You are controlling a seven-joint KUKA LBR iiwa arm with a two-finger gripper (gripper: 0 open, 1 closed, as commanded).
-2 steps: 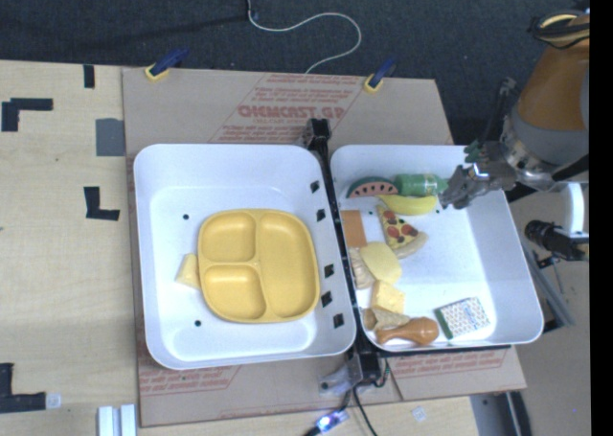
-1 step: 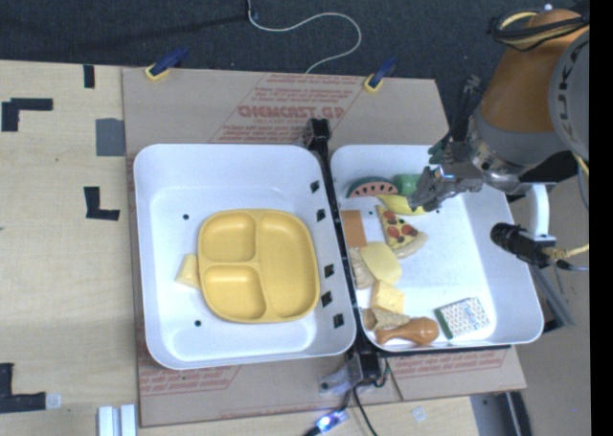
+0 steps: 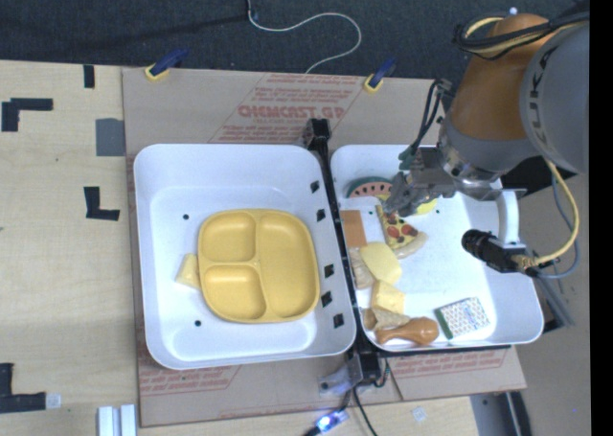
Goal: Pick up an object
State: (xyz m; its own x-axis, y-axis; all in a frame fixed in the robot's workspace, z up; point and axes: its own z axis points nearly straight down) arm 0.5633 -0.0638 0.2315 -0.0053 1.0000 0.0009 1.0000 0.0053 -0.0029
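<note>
Arm [image 3: 522,80]: reached in from the right and hung over the right bin's [image 3: 522,305] upper half.
Tool [image 3: 410,196]: sat low over the pizza slice, at the slice's upper end; it could not be told how it stood or whether it touched anything.
Pizza slice [image 3: 402,233]: lay in the right bin, just left of the bin's middle, partly under the tool.
Around the slice: a brown block [image 3: 352,228] just to its left against the bin wall; a pale yellow wedge [image 3: 378,260] just below it, touching or nearly so; a green-rimmed piece [image 3: 364,185] above and left, beside the tool.
Farther below the slice: pale chunks [image 3: 388,300], then a drumstick [image 3: 407,332] at the bin's lower rim, and a speckled green-edged card [image 3: 462,317] to the drumstick's right.
Left bin [image 3: 158,195]: held a yellow divided plate [image 3: 259,264], well left of the slice, with a pale scrap [image 3: 187,272] at the plate's left edge.
Counter [image 3: 57,233]: carried both bins on cardboard.
</note>
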